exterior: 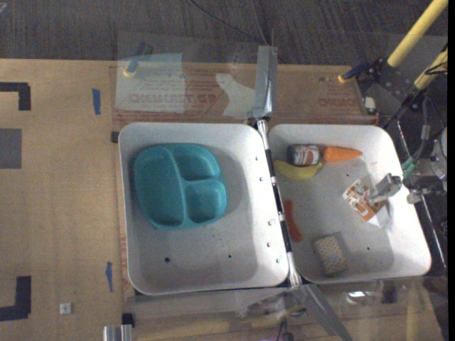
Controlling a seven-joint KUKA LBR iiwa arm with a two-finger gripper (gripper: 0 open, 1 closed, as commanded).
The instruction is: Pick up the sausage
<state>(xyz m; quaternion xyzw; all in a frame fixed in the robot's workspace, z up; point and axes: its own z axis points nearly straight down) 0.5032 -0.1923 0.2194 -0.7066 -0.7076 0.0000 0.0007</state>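
While hand [387,185] right, sausage [291,221] left

Small grey metal gripper [387,185], blocky and angular; dark frame behind, trailing thin green and white cables at right edge.

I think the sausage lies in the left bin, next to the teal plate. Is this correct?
Not quite. The camera view shows the sausage in the right bin, close to its left wall. The teal plate is alone in the left bin.
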